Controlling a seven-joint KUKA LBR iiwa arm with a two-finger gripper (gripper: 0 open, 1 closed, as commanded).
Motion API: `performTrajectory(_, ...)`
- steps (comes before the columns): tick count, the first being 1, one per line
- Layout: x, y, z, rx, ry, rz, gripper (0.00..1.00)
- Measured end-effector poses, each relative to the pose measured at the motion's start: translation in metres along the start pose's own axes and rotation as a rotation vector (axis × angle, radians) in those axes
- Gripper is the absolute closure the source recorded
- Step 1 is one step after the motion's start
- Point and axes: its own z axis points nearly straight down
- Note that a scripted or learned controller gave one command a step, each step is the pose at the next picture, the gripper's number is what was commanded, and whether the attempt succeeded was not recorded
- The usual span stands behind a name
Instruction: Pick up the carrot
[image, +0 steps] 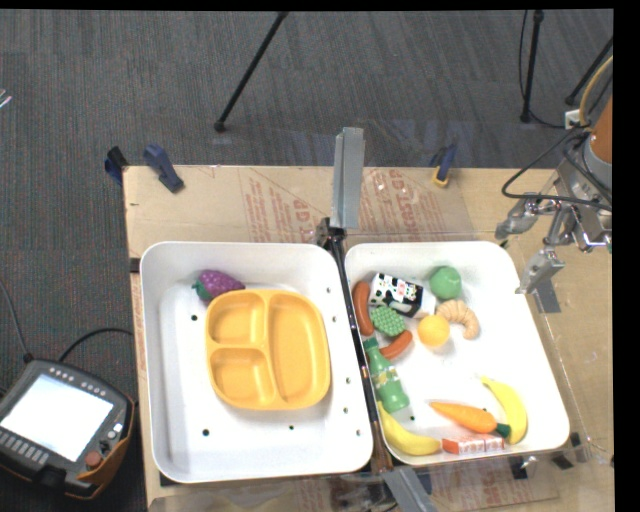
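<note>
Carrot (466, 416) lies in the right bin (530, 330), near-right part, orange body pointing left w/ green top at its right end, apart from the gripper. Just right of it a yellow banana (507, 404); a small red-and-white box (473, 445) sits just nearer, by the bin's near wall. A second banana (405, 434) curves along the near-left corner, next to a green bottle (385, 378) lying along the left wall. Farther in: black-and-white carton (396, 292), green ball (445, 280), croissant (461, 317), yellow ball (433, 331), a green waffle-textured piece (388, 323), and two reddish sausages, one by the left wall (361, 303), one mid-bin (397, 345). Left bin (165, 330) holds a yellow divided plate (267, 349) w/ purple grapes (220, 282) just beyond its far-left corner. Gripper (543, 275) hangs at the far-right edge of the right bin, over its rim, well apart from the carrot, nothing seen in it; can't tell whether the jaws are spread or pressed together. Arm comes in from the right, cables around the wrist. Bench (250, 200) is cardboard-covered, w/ blue clamps on the far edge. A teach pendant (60, 425) sits on the floor, near left.
</note>
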Motion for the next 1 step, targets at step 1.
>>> performTrajectory(1, 0.0675, 0.0519, 0.1272, -0.006, 0.014, -0.087, 0.00)
